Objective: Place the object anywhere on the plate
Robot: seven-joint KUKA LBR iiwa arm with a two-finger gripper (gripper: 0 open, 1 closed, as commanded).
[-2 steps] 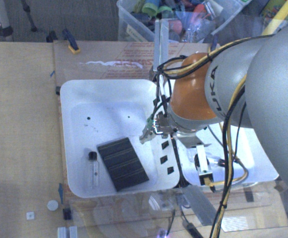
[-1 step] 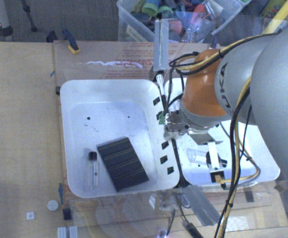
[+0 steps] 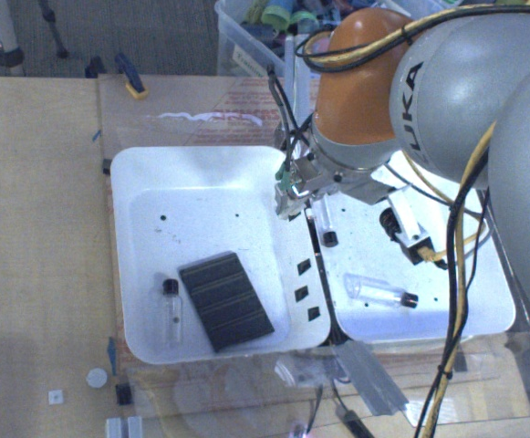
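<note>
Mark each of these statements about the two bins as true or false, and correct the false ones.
1. A dark ridged plate lies in the left bin. True.
2. A clear vial with a black cap rests on top of the plate. False: it lies on the bin floor beside the plate, on the plate's left.
3. A second clear vial lies in the right bin. True.
4. The arm hangs over the far left edge of the left bin. False: it sits above the divide between the two bins, toward their back.
5. The plate is white. False: it is dark grey to black.
</note>
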